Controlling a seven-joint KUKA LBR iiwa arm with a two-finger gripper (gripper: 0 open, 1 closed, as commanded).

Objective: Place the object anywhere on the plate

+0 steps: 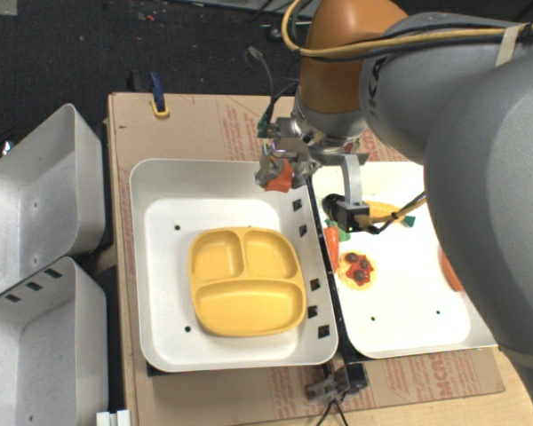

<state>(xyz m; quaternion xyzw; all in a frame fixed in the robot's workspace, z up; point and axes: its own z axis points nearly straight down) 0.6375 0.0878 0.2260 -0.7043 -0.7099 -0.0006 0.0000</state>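
Pincer [280,169] grips small red-orange object [280,180] beyond glossy yellow 3-compartment plate [246,280].

Arm [444,105] low, wrist [338,60] bent downward

Yellow plate [246,281] smooth plastic, slight sheen; white bins [155,238] matt plastic; bench [195,127] brown cardboard, matt.

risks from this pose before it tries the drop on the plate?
1. The gripper sits over the back right corner of the left bin, with a small red-orange object at its tip, well short of the yellow plate. Released here, the object would likely land on the bin floor.
2. The grip can't be confirmed; the object may slip during travel.
3. The plate has raised dividers, so the object could bounce or roll off.
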